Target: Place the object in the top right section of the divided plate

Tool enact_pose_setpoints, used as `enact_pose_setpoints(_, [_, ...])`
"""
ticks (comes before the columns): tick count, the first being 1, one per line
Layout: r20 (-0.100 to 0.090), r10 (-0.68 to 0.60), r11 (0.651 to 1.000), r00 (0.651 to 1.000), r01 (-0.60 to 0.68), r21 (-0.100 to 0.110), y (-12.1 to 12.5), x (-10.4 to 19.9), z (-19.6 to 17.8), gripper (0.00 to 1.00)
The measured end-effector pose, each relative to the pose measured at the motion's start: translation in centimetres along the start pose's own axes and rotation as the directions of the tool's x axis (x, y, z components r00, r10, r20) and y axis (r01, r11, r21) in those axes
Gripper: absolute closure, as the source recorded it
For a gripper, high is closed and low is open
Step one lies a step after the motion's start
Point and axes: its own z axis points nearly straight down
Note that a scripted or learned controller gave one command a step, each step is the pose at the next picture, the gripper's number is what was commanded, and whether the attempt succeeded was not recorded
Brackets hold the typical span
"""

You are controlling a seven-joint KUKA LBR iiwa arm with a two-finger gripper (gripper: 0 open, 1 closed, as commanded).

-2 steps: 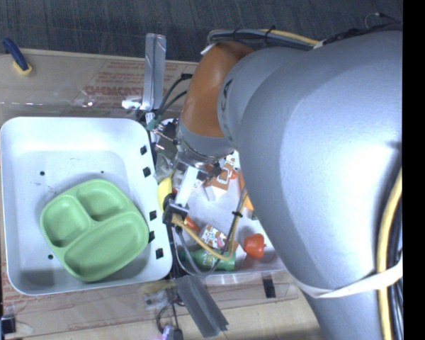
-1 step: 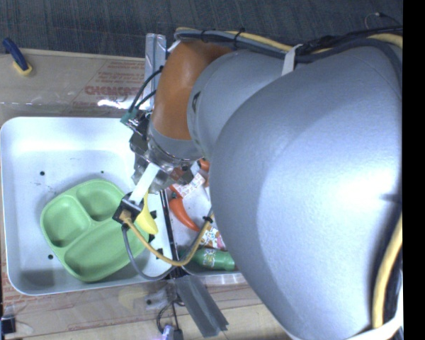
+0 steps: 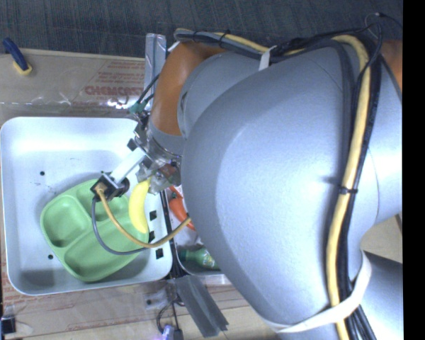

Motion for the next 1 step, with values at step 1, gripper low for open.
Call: enact_pose_setpoints(1, [-0.004,0.263,0.965,0.965,-0.263,-0.002,1.29,-0.68,-0.10,1.00])
